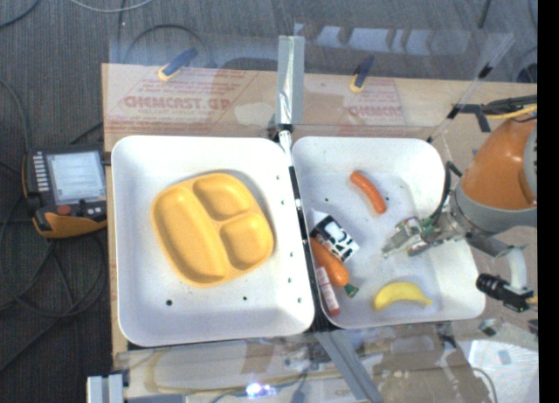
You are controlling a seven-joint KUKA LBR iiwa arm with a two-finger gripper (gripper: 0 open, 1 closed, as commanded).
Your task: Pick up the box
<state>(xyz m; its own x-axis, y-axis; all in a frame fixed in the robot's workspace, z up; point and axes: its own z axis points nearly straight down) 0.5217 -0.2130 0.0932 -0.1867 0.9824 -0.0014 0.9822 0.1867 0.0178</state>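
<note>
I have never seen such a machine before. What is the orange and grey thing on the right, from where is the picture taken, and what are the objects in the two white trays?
The picture comes from one fixed camera above the bench, looking down at a slant. The orange and grey shape is a robot arm reaching in from the right. Its end effector, the part meant for grasping, hangs over the right bin, and nothing is seen between its fingers. The left bin holds a yellow plate with three compartments. In the right bin lie an orange sausage, a banana, a carrot, a red bottle and a small black and white box. The box lies to the left of the end effector, apart from it.
</note>
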